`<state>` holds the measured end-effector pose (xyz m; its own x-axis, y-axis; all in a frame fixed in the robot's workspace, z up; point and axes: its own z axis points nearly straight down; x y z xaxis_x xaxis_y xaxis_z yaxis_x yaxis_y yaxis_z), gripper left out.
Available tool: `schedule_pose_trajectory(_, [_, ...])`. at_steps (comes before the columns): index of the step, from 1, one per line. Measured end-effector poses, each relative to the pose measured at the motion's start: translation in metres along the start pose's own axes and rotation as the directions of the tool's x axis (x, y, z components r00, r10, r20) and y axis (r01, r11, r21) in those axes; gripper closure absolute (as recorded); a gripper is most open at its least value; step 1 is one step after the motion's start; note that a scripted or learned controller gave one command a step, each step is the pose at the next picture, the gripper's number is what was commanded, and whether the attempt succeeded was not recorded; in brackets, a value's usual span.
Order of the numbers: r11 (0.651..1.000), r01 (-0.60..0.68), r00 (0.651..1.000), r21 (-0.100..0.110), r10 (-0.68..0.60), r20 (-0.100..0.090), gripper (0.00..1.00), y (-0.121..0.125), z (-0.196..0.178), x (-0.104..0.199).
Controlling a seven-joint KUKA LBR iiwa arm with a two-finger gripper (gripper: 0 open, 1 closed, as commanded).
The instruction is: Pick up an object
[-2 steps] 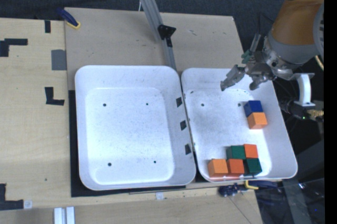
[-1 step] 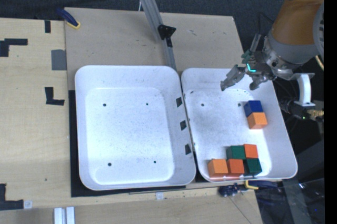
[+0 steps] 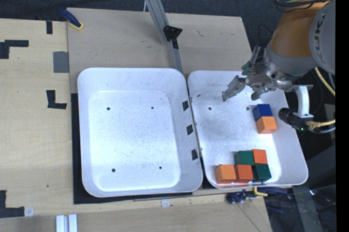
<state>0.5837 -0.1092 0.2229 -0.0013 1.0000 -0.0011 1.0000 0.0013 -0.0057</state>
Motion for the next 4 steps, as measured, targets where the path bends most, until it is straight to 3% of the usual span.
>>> schedule_pose_trajectory(2, [1.000, -0.001, 1.000, 0.002, 0.001, -0.001, 0.00, -0.017, 0.117, -0.003])
schedule_pose_trajectory(3, [1.000, 0.002, 1.000, -0.002, -0.002, -0.002, 1.00, -0.016, 0.104, -0.002])
schedule_pose_trajectory(4, [1.000, 0.001, 1.000, -0.009, -0.001, -0.001, 1.00, -0.015, 0.061, 0.003])
